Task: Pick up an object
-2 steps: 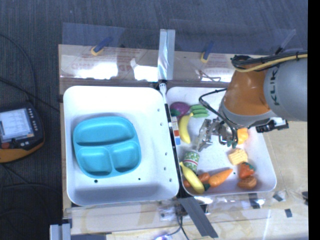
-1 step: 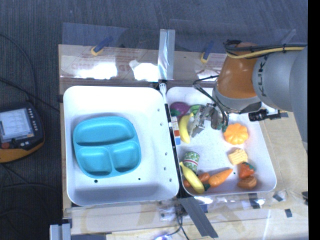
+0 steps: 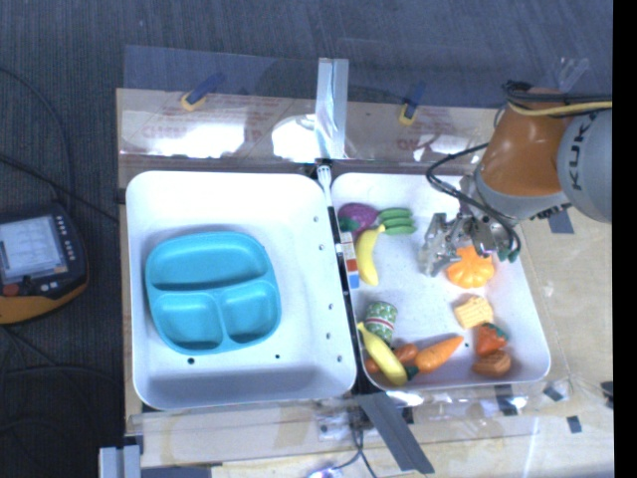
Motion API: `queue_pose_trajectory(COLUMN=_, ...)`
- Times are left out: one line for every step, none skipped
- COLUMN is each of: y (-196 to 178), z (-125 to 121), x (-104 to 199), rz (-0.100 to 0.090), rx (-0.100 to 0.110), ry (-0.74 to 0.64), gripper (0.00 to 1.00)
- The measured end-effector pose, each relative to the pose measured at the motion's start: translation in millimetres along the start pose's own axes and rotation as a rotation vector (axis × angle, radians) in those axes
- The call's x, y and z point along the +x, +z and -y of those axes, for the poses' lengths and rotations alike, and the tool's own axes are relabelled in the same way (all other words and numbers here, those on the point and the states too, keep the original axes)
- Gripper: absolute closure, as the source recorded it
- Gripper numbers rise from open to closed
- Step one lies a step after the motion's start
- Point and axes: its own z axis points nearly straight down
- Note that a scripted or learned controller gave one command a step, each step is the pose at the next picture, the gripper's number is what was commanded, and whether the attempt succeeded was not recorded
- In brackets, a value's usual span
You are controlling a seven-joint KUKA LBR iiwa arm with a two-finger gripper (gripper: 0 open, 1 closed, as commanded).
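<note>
Within the right shallow white plastic bin (image 3: 528, 317), the metal tool (image 3: 450, 244) sits just beside a lumpy orange plastic pumpkin (image 3: 470, 268), partly overlapping it. Whether its blurred fingers are apart or together, I cannot tell. A smooth blue compartment tray (image 3: 211, 289) fills the left bin (image 3: 149, 386).

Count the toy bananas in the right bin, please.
2. One banana lies near the divider beside the purple vegetable; the other banana lies at the front edge beside the carrot. None seems hidden.
</note>
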Motion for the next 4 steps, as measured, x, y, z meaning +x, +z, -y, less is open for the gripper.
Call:
queue_pose_trajectory(y=-1.5, z=-35.4, x=47.2, rz=-0.001, rx=-0.002, ry=0.012, gripper=1.00)
queue_pose_trajectory(y=0.1, z=-35.5, x=48.0, rz=-0.003, rx=-0.003, ry=0.012, gripper=0.00)
queue_pose_trajectory(y=-1.2, z=14.5, x=111.3, rz=-0.002, rx=0.000, ry=0.024, gripper=0.00)
queue_pose_trajectory(y=-1.0, z=-38.0, x=90.8, rz=0.000, rx=0.000, ry=-0.046, gripper=0.00)
